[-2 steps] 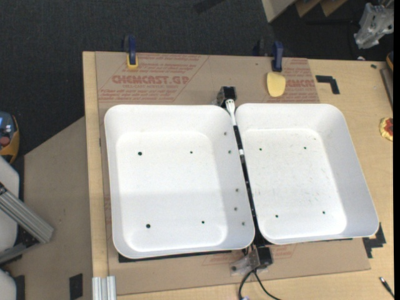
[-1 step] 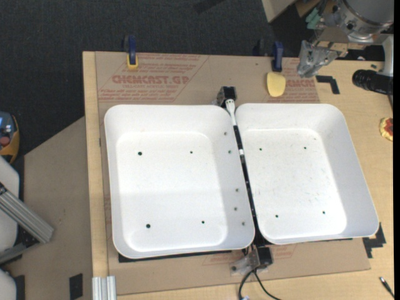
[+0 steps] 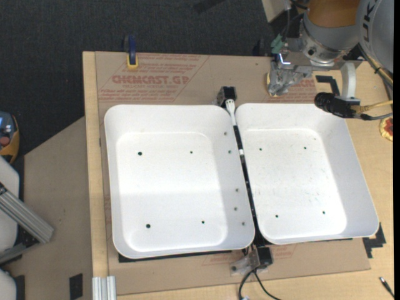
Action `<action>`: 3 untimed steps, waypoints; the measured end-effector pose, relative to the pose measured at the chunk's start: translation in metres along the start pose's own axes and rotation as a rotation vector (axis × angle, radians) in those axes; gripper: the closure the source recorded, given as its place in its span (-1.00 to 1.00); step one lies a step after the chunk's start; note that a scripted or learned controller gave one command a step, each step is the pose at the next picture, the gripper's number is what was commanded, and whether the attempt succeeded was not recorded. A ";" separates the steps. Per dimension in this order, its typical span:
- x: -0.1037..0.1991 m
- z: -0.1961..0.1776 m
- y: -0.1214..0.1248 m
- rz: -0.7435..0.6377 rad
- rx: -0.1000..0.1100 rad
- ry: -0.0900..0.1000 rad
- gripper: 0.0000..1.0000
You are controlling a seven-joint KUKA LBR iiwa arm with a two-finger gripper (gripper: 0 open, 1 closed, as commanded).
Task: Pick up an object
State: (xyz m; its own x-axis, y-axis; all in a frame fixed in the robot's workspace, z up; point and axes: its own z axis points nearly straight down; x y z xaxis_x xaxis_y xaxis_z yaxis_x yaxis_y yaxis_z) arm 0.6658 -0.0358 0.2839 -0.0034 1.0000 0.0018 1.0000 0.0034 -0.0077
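Arm [image 3: 340, 11]: it is in the upper right of the frame, grey with an orange band, and it stands above the far edge of the right bin.
Gripper [image 3: 281, 87]: it points down, over the brown board just beyond the top left corner of the right bin; I see nothing between its fingers, but I cannot tell if they are apart or closed.
Left bin [image 3: 112, 167]: white and shallow, in the middle left; its floor shows only small dark dots.
Right bin [image 3: 359, 186]: white, beside the left one, touching along the middle; its floor shows small dots and fine specks.
Object to pick: I cannot find one in either bin.
Board [image 3: 156, 74]: brown, with red print, under both bins.
Clamp [image 3: 131, 50]: blue and yellow, at the top edge of the board.
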 end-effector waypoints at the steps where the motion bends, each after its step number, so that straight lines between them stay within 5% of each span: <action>1: -0.006 -0.025 -0.018 0.005 -0.006 -0.001 1.00; 3: -0.023 -0.050 -0.057 0.004 -0.009 -0.002 1.00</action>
State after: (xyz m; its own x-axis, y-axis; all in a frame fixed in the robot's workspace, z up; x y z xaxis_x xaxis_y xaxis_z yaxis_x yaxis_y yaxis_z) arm 0.6088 -0.0590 0.3338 0.0009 1.0000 0.0000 1.0000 -0.0009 0.0012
